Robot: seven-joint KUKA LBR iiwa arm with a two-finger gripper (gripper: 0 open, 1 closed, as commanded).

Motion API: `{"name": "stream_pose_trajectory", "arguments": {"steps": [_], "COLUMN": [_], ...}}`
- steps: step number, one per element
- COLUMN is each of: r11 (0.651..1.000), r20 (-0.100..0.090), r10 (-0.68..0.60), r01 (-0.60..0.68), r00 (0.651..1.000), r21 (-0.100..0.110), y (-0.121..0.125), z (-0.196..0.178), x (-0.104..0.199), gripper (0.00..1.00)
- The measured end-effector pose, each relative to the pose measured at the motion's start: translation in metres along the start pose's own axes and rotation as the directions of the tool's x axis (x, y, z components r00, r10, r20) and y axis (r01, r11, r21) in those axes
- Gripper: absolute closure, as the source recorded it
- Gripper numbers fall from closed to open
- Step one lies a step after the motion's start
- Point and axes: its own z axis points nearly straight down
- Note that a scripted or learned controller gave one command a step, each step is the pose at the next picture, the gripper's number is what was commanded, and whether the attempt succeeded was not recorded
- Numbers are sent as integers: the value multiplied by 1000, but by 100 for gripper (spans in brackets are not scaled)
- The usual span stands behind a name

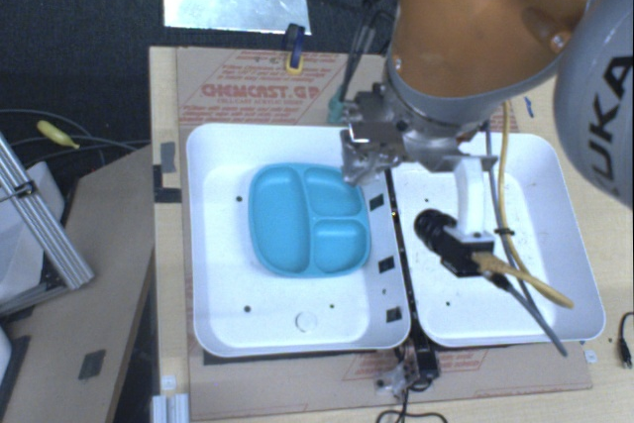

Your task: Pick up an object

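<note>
With the gripper (359, 163), its state not discernible, poised at the blue divided plate's (307, 219) upper-right rim, that thin edge should be pinched squarely.

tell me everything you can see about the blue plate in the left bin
The blue plate is a light blue divided dish, looking like smooth moulded plastic, with rounded corners and raised ridges splitting it into three compartments: one large on the view's left, two smaller on the right. All three look empty. It lies flat and right way up on the floor of the left bin, near the middle and toward the divider between the bins. The gripper sits over its upper right corner; whether they touch is unclear.
</note>
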Motion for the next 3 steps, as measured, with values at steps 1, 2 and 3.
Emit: {"name": "stream_pose_trajectory", "arguments": {"steps": [1,2,3], "r11": [1000,1000,1000], "r20": [3,0,2], "r10": [16,2,16], "r01": [-16,-2,-16], "r00": [1000,1000,1000], "r21": [-3,-2,-4], "y": [-1,-1,-1], "z": [-16,-29,-62], "x": [-57,9,-54], "gripper": [100,100,100]}}
